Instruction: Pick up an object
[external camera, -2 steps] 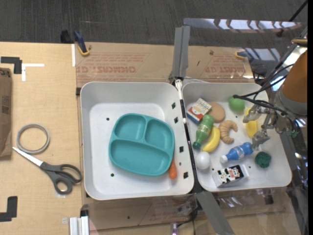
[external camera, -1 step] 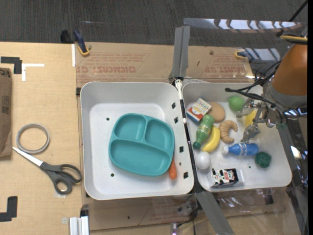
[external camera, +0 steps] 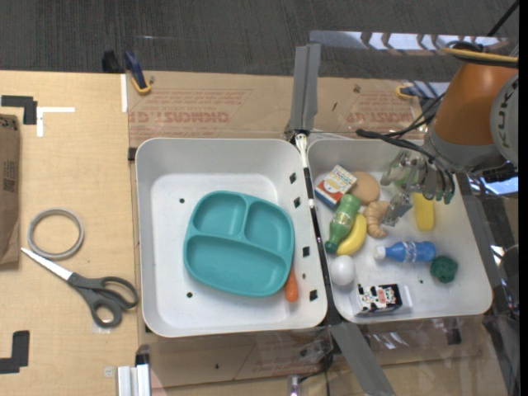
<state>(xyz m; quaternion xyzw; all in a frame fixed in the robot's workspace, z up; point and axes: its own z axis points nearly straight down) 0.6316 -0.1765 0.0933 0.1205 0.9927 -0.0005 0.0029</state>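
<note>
A: What is seen nearest, low in the right bin [external camera: 474,304]?

B: A black-and-white carton [external camera: 380,298]. Up from it, the hand [external camera: 402,195] is poised by a yellow bottle [external camera: 424,210], upright-lying, just right. Whether the hand is wide or narrow cannot be told.

Scissors [external camera: 92,289] and tape roll [external camera: 55,233] on cardboard bench [external camera: 74,172]

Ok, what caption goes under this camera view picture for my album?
Grey robot arm's gripper hovers over toy food in the right white bin; a teal divided plate sits left.
</note>
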